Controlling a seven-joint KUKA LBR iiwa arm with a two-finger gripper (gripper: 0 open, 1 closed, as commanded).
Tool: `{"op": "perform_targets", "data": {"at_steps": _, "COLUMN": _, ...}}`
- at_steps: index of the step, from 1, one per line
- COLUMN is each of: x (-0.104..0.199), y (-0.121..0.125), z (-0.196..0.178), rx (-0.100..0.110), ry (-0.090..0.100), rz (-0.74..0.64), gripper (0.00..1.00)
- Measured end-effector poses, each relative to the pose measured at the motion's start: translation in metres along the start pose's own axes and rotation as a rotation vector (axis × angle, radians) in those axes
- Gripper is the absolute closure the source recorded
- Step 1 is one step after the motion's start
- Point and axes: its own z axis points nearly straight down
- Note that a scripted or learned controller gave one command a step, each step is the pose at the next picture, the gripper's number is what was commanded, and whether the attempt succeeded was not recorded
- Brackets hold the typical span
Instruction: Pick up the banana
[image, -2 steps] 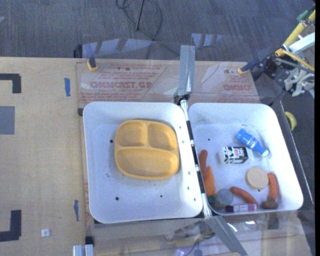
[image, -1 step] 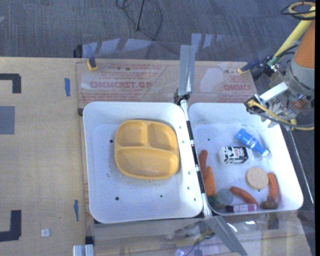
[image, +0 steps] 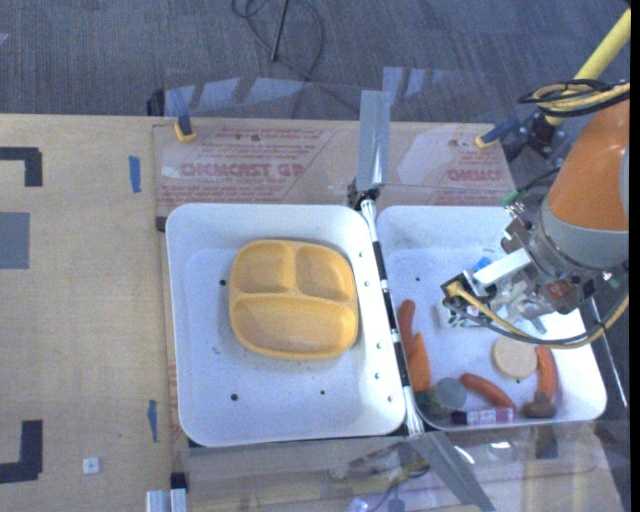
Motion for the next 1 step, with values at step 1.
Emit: {"op": "perform_targets", "data": {"at_steps": 1, "x": -0.0046, "y": -0.0240, "z": -0.0578, "rx": -0.002, "ry": 0.001, "rz": 0.104, "gripper": 1.00}}
